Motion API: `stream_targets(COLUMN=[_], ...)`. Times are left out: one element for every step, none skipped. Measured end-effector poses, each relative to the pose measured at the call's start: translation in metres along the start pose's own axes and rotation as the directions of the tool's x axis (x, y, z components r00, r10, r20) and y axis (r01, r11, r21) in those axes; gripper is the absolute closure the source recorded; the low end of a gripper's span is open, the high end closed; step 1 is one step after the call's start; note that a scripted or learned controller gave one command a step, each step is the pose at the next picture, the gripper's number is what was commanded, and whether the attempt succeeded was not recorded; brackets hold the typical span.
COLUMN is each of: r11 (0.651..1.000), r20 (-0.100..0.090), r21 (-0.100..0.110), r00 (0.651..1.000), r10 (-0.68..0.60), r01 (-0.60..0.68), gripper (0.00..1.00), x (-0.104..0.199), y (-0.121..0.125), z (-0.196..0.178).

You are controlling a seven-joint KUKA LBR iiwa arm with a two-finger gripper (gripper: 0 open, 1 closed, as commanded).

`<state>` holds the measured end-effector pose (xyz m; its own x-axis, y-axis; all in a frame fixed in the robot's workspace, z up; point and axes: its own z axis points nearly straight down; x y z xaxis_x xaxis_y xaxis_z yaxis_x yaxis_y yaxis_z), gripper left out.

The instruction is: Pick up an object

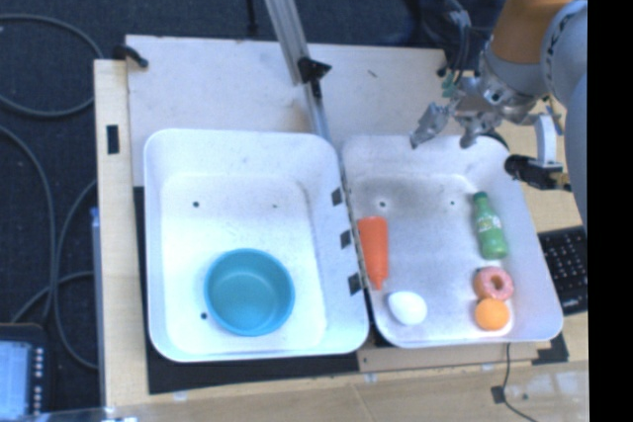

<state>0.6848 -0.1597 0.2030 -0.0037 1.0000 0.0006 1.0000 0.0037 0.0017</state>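
Note:
My gripper (445, 134) hangs over the far edge of the right bin (415, 183), its two fingers spread open with nothing between them. Below it in that bin lie an orange carrot (373, 249) by the left wall, a white egg (406, 307) at the near side, a green bottle (488, 225) on the right, a pink donut (493, 284) and an orange ball (492, 314) in the near right corner. All of them are apart from the gripper.
The left bin (237, 173) holds a blue bowl (249, 292) at its near side. A slanted metal pole (282, 5) rises behind the bins. A black keyboard (566, 267) sits off the right bin's edge. Cables lie on the dark floor at the left.

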Motion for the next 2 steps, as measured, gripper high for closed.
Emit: stream_targets(r11=[1.000, 1.000], r20=[0.003, 0.004], r21=[0.004, 0.004], r00=[1.000, 1.000], r10=[0.003, 0.004], r01=[-0.003, -0.004], gripper=[0.00, 0.00], x=[-0.002, -0.010], y=[-0.003, -0.001], z=[0.041, 0.101])
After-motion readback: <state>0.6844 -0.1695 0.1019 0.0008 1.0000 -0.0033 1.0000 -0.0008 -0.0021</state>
